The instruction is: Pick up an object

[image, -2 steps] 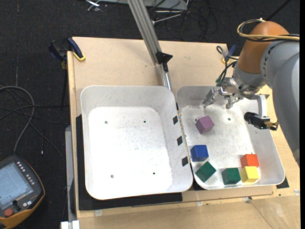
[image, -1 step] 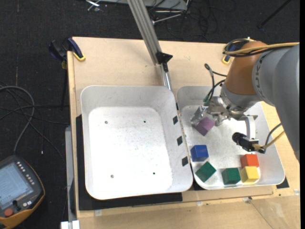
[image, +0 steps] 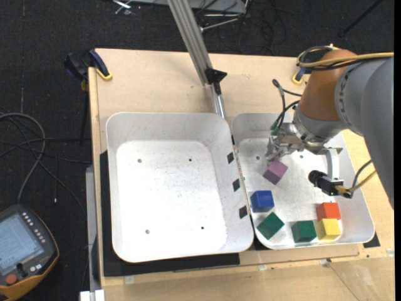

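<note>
Purple block (image: 275, 171) sits just below the hand (image: 276, 150), grip unclear.

You have two shallow white plastic bins (image: 125, 137) (image: 360, 227) side by side. Count six small cubes in the right-hand one: one purple cube (image: 275, 171), one blue cube (image: 262, 200), two dark green cubes (image: 270, 225) (image: 304, 231), one orange-red cube (image: 328, 211) and one yellow cube (image: 329, 229).

Teach pendant (image: 22, 249); bench clamps (image: 94, 64)
</note>
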`<state>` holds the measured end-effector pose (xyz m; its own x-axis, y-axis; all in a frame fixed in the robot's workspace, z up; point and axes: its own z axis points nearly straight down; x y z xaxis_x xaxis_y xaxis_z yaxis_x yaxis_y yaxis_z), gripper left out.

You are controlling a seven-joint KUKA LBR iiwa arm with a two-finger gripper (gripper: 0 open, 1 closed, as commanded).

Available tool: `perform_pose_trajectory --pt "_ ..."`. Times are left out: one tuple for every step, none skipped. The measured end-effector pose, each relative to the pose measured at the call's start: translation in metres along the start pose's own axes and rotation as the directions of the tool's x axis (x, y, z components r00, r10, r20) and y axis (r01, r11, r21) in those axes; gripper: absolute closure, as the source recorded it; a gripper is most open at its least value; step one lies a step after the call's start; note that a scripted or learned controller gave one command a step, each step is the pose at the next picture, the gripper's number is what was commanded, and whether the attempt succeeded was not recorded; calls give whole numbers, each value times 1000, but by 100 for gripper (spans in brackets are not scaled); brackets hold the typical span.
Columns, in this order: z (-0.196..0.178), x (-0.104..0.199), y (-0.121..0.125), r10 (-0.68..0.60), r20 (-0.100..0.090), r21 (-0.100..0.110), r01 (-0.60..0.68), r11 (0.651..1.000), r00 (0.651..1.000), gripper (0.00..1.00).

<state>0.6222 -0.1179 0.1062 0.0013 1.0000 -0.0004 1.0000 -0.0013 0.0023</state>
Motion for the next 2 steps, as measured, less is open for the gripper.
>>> perform_pose_trajectory --pt "-76 6 -21 -1 1 -5 1 1000 1000 100" --pt "-71 6 -22 0 0 1 0 1000 1000 0"
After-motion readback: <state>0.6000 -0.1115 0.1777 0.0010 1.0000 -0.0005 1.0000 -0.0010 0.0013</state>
